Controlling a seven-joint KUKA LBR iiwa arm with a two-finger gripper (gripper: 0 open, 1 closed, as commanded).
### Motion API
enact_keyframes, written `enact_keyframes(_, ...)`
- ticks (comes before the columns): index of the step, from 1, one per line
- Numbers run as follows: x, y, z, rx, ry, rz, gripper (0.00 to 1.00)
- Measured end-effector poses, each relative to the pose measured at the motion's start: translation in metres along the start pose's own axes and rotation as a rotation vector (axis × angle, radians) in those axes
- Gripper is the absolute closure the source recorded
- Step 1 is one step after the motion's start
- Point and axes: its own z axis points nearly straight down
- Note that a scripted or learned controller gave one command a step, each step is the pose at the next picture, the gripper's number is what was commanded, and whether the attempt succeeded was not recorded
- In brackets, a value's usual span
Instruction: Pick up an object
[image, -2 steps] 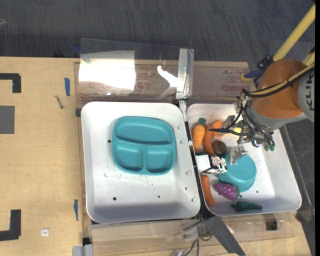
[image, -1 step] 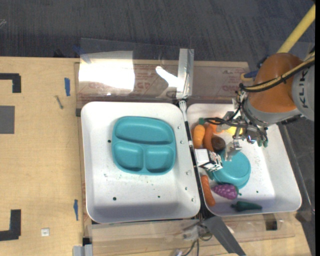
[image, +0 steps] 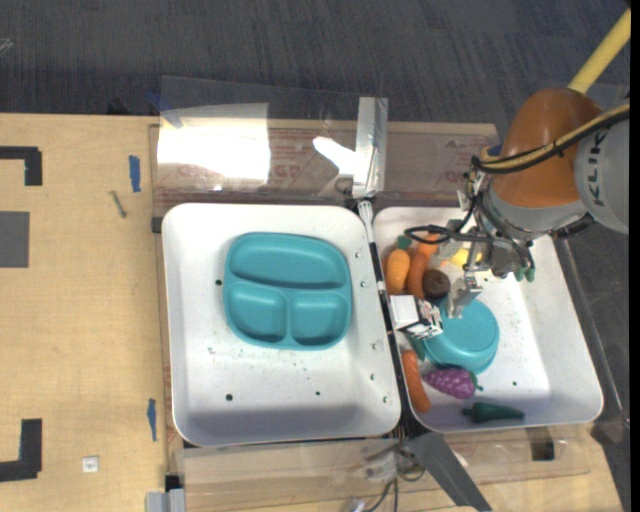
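The right bin (image: 560, 370) holds several small items. Two orange carrots (image: 399, 268) lie at its left wall beside a brown ball (image: 436, 283). A teal bowl (image: 470, 340) sits mid-bin, with purple grapes (image: 451, 381) and a dark green vegetable (image: 495, 410) in front of it. My gripper (image: 463, 298) points down at the bowl's far rim, just right of the brown ball. Nothing is visibly held in it. A yellow piece (image: 460, 258) is partly hidden behind the wrist.
A white and black box (image: 413, 312) and an orange piece (image: 414, 380) lie along the right bin's left wall. The left bin (image: 190, 380) holds a teal divided plate (image: 288, 290). A clear panel (image: 300, 150) stands behind the bins.
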Motion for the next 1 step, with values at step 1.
enact_keyframes(1,0.0537,-0.0902,0.0009,0.003,-0.035,-0.044,0.0)
